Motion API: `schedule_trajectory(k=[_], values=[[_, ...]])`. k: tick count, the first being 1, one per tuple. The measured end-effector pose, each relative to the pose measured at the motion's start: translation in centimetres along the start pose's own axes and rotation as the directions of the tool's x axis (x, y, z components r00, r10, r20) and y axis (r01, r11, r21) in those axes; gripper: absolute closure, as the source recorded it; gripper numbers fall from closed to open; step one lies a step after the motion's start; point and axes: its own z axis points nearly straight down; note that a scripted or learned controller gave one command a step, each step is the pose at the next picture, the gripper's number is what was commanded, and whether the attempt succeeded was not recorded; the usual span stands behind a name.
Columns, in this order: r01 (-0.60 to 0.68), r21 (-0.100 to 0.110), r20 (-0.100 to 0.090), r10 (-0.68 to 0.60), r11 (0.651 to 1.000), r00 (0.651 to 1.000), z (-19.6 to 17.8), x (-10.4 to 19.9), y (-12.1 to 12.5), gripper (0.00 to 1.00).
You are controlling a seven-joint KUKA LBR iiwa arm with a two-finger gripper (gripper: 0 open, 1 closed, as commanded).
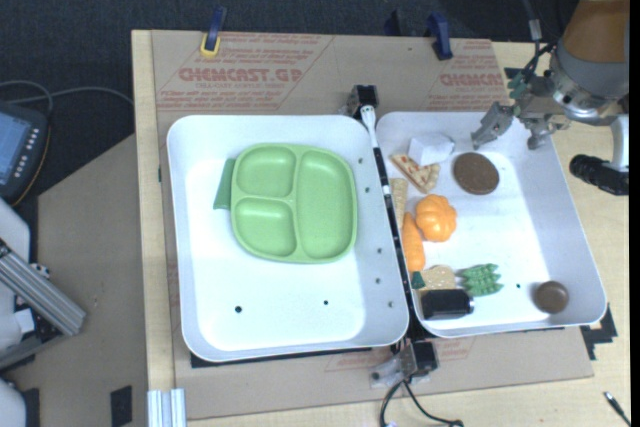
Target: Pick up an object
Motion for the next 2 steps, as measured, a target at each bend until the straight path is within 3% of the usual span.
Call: schedule_trajectory(k=[1,2], values=[[0.003,-0.015,0.003,-0.003,1.0,1.0,-1.0,0.0,0.3,0.0],[0.003,-0.009,0.002,-0.003,1.0,1.0,5.2,0.3,-0.3,0.0]])
